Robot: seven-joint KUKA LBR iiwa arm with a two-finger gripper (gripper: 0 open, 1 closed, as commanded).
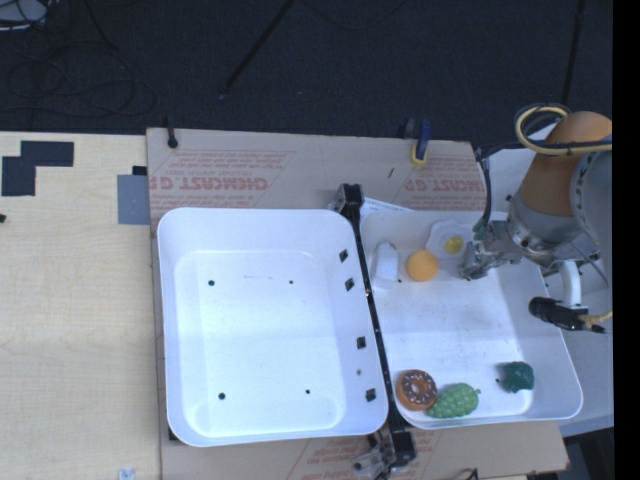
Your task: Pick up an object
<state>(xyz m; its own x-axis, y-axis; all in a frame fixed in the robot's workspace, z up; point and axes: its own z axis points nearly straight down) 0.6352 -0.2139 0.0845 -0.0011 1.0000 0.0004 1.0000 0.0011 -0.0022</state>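
Note:
The right bin (470, 318) holds an orange ball (421, 265), a white cup-like object (386, 261), a fried-egg toy (448, 241) at the back, a brown donut (415, 389), a green bumpy fruit (455, 401) and a dark green piece (517, 375). My gripper (476, 258) hangs over the back right part of that bin, just right of the egg toy and the orange ball. Nothing shows between its fingers.
The left bin (260, 328) stands beside the right one, with a black divider strip (362, 308) between them. The grey arm with its orange band (560, 183) reaches in from the right. Cardboard lies under both bins, and a blue clamp (421, 143) sits at the back.

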